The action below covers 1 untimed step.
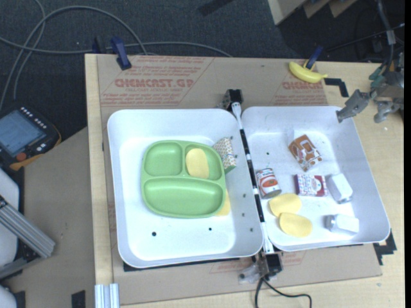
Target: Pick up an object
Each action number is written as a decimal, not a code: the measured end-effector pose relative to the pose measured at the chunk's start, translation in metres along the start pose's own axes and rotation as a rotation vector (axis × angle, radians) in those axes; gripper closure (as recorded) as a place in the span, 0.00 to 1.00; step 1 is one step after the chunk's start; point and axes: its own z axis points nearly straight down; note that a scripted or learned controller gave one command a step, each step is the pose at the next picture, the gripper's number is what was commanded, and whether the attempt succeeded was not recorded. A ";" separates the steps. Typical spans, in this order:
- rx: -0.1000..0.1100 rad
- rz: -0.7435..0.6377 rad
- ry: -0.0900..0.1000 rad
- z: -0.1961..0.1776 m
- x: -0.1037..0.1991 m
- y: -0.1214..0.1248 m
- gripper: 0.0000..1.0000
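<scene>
Gripper [372,101] hovered by the right bin's [359,147] far right corner; we could not tell its state | red snack packet [304,151] lay mid-bin, far half | we judged it light, crinkly; pinch across its short sides.

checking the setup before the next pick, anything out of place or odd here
Yes: a yellow banana lies on the bench beyond the right bin, outside both bins. In the left bin, a small patterned object leans against the edge of the green divided tray. The remaining small items sit loose in the right bin.
</scene>
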 end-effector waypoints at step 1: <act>0.002 -0.001 0.001 0.140 0.023 0.036 0.00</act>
